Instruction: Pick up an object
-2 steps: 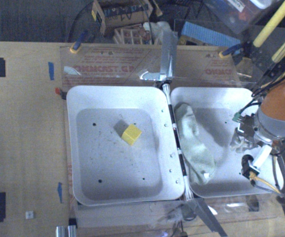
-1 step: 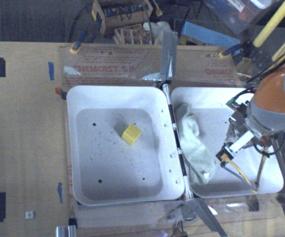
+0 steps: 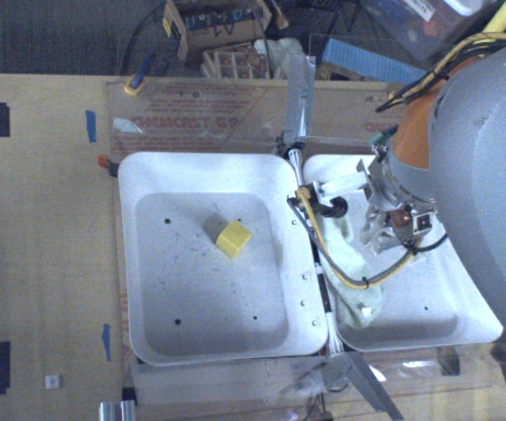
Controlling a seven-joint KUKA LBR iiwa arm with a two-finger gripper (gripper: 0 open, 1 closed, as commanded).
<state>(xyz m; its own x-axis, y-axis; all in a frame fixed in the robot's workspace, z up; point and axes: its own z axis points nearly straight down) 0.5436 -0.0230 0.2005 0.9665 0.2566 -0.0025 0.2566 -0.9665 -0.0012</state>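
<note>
A small yellow block [image 3: 233, 238] lies alone near the middle of the left bin [image 3: 147, 182]. My gripper [image 3: 378, 234] hangs low in the upper part of the right bin [image 3: 463, 318], well to the right of the block, with the bins' shared rim between them. A pale, crumpled soft thing [image 3: 359, 302] lies in the right bin's lower left, just below and left of the gripper. The large grey arm with its orange band [image 3: 408, 139] covers much of the right bin.
A yellow and black cable [image 3: 340, 270] loops from the bins' divider across the right bin toward the wrist. A clear panel and clutter of boxes stand behind the bins. Wooden bench surface extends to the left with blue tape marks.
</note>
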